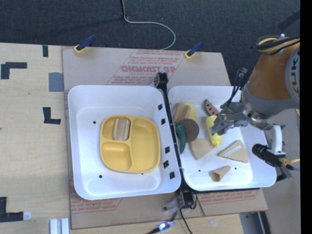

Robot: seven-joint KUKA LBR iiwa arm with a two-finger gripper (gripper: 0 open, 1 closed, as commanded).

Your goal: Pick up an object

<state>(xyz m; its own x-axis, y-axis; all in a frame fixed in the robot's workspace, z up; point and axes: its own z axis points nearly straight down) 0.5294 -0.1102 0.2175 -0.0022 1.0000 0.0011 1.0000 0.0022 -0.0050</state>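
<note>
bench (29,145): light wood, black marks seen on it | cardboard sheet (146,67): laid flat on bench, held at the top by two blue and yellow clips | left bin (83,101) and right bin (253,179): set side by side on cardboard, touching

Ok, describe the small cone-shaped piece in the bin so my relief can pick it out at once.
Start at the right bin, the one the arm reaches into. Go to its front edge, nearest the camera: the cone lies there on its side, apart from the other pieces. It is small, tan and tapered like an ice-cream cone, unlike the flat pale wedge just behind it.
</note>
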